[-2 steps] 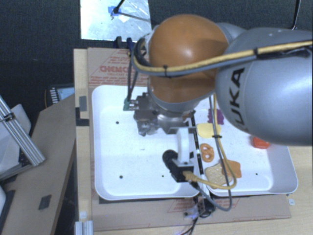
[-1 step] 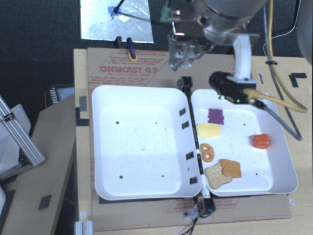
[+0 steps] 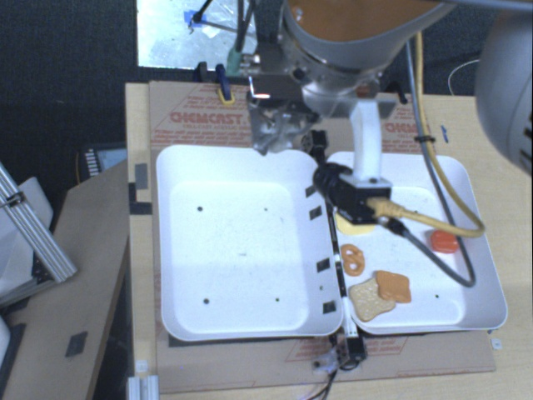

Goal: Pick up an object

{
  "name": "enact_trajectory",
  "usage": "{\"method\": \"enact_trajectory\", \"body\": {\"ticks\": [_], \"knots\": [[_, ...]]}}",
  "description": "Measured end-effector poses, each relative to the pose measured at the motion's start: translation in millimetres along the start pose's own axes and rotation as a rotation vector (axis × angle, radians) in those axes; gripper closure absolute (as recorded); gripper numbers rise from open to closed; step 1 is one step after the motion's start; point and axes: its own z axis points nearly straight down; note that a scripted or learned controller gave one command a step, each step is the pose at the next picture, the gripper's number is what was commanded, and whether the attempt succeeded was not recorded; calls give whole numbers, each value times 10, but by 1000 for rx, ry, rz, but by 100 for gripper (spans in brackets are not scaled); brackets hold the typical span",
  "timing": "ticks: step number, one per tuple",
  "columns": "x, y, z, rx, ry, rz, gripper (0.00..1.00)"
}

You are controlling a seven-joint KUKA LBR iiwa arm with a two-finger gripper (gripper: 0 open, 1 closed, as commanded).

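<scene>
brown pretzel (image 3: 353, 259): lies flat in the right bin (image 3: 479, 305), close to the wall it shares with the left bin.
tan bread slice (image 3: 369, 300): just below the pretzel, near the bin's front left corner, touching or overlapping an orange slice (image 3: 395, 287).
red piece (image 3: 443, 241): alone toward the right of the same bin, with bare floor around it.
gripper (image 3: 275, 136): hangs over the far rim of the left bin (image 3: 233, 248), well apart from all four things, and holds nothing i can see.
grip state: cannot tell from this angle whether it is spread or closed.
step in hand: getting above a target, by my reading; nothing is lifted yet.
doing it well: cross to the right bin, centre over one lone piece, come straight down and close across its narrow side. the red piece or the pretzel looks a safer choice than the touching pair.
edges: the shared wall crowds one side of the pretzel; the bread slice near the corner looks tighter.
open room: bare white floor lies between the red piece and the slices, and along the right bin's far right side.
</scene>
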Motion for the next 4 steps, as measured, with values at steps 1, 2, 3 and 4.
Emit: {"method": "enact_trajectory", "body": {"ticks": [1, 2, 3, 4], "knots": [[-136, -19, 1828, 15, -10, 9, 100], [-493, 120, 4493, -1, -3, 11, 100], [-185, 20, 2779, -16, 7, 3, 100], [-622, 16, 1345, -19, 4, 11, 100]]}}
